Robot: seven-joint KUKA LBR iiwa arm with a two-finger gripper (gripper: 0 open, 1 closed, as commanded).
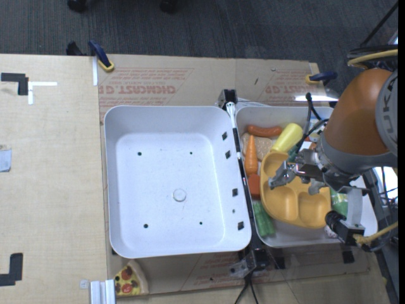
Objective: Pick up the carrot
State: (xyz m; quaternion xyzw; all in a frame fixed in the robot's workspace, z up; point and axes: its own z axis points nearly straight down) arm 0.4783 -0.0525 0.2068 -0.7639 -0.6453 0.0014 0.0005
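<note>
I cannot tell how my fingers [283, 177] stand over the yellow plastic pepper-shaped toy [297, 202]. The slim orange plastic carrot [250, 154] lies just beyond them, untouched.

The arm [364, 122] ends in a broad, rounded orange band with a smooth, slightly glossy shell. Below the band sits a grey wrist section [345, 163], duller in finish. Thin black cables [311, 116] curve along the band's left side, and a yellow cable [373, 56] loops above it. The claw [283, 177] is bare silvery metal with small, angular parts. A pale grey bracket [354, 208] hangs under the wrist, ending in a black fitting [338, 225].
</note>
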